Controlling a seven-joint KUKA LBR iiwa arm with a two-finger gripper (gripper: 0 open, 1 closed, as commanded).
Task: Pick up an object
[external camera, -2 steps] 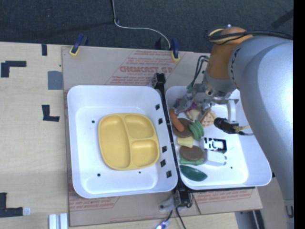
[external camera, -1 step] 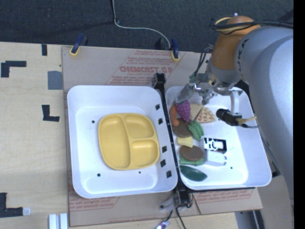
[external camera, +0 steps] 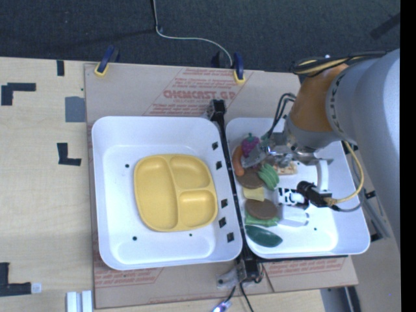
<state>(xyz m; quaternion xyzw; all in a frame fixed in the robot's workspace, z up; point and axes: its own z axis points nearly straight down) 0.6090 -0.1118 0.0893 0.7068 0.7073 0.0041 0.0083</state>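
Two white bins sit side by side, and the right bin [external camera: 348, 236] is my landmark. At its near edge lies a dark green piece [external camera: 265, 236], with a brown disc [external camera: 261, 208] just behind it and a pale yellow bit [external camera: 253, 193] behind that. Farther in, the gripper [external camera: 272, 153] hangs over a green toy [external camera: 268, 175]; I cannot tell how its fingers stand. A purple piece [external camera: 249, 145] lies beyond. Left of that bin, a yellow divided plate [external camera: 174, 191] rests in the left bin [external camera: 110, 142].
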